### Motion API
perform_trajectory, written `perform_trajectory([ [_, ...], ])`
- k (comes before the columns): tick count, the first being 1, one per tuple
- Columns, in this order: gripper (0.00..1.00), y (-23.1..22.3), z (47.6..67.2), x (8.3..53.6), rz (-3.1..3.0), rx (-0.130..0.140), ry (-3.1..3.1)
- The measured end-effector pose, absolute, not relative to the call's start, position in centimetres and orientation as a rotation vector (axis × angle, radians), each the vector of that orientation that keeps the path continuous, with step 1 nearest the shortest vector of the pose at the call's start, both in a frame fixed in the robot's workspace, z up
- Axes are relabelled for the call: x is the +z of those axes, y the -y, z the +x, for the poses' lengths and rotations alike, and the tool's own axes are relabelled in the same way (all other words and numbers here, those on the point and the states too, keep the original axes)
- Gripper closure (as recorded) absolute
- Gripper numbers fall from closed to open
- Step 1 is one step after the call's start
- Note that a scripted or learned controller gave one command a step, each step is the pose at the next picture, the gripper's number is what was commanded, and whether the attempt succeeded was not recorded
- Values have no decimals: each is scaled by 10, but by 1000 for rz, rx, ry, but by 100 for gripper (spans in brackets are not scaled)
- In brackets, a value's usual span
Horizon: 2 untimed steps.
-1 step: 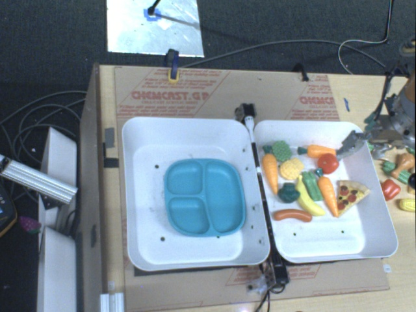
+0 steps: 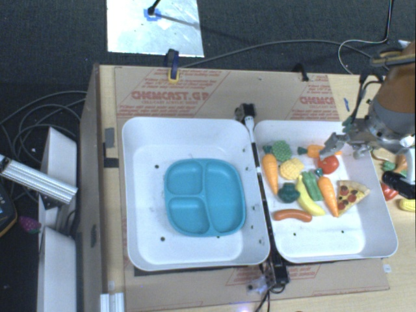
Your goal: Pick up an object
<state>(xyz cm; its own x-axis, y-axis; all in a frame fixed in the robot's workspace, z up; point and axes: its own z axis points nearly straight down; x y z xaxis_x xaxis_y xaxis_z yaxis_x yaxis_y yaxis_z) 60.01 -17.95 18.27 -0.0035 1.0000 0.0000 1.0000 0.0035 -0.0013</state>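
Observation:
The right bin (image 2: 325, 246) holds several toy foods: a carrot (image 2: 270, 172), a green broccoli piece (image 2: 281, 150), yellow corn (image 2: 291, 169), a banana (image 2: 309, 201), a green cucumber (image 2: 311, 185), a second carrot (image 2: 328, 196), a pizza slice (image 2: 351, 193), a sausage (image 2: 292, 215), a red tomato (image 2: 329, 164) and a small orange piece (image 2: 314, 151). My gripper (image 2: 346, 147) hangs over the bin's back right part, just above and to the right of the tomato. It is open, its two grey fingers spread apart with nothing between them.
The left bin (image 2: 143, 239) holds a blue divided plate (image 2: 204, 195). More small toys, red (image 2: 389, 191) and yellow (image 2: 407, 205), lie outside the right bin's right wall. Cables run across the dark floor behind the bench.

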Motion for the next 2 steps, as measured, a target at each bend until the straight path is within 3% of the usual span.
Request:
perform_trajectory([
  [1,0,165,659,99,-2225,-8,2234],
  [2,100,165,661,111,-2225,-13,2240],
])
